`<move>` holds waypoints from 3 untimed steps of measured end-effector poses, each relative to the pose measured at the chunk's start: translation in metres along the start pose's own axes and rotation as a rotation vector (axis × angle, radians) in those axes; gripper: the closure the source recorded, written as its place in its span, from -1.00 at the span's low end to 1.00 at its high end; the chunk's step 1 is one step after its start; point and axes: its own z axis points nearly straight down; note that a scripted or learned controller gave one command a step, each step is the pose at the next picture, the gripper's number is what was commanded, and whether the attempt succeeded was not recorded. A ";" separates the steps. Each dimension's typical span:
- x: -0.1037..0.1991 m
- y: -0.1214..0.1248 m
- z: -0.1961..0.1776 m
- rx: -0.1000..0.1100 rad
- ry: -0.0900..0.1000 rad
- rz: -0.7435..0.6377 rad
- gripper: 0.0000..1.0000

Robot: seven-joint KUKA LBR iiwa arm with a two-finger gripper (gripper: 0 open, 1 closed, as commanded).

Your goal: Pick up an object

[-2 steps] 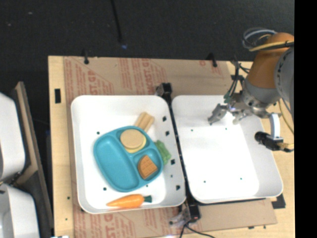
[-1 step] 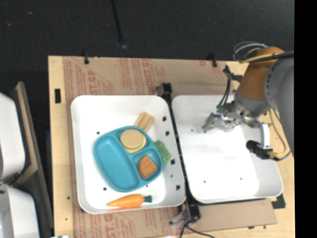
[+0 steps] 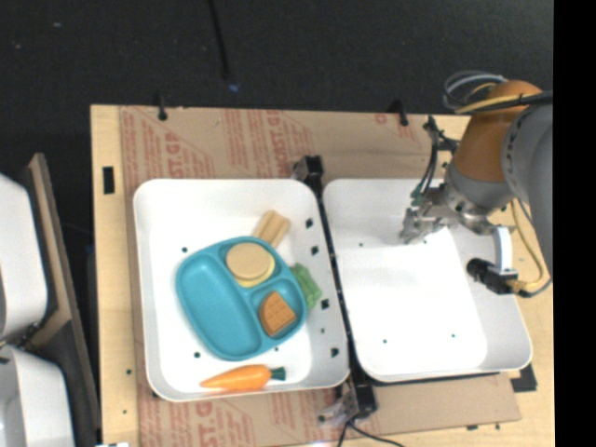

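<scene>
Pincer [image 3: 416, 223] hangs low over the right bin's [image 3: 419, 343] far edge; finger state indeterminate. Arm [image 3: 489, 156] descends steeply from the right.

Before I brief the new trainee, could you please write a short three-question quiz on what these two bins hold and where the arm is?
1. True or false: the carrot lies inside the blue divided tray.
2. Which bin does the gripper hover over? A) the left bin B) the right bin C) the bare bench
3. Fill in: the round tan disc sits in the tray's ____ compartment, the one nearest the wooden block.

Key: 1. False; it lies on the left bin's floor, below the tray. 2. B, near its upper edge. 3. Upper.
</scene>
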 end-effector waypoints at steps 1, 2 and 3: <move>0.001 -0.001 -0.043 -0.001 0.000 0.000 1.00; -0.001 0.001 -0.107 -0.004 -0.001 -0.001 1.00; -0.002 0.001 -0.126 0.000 0.000 -0.001 1.00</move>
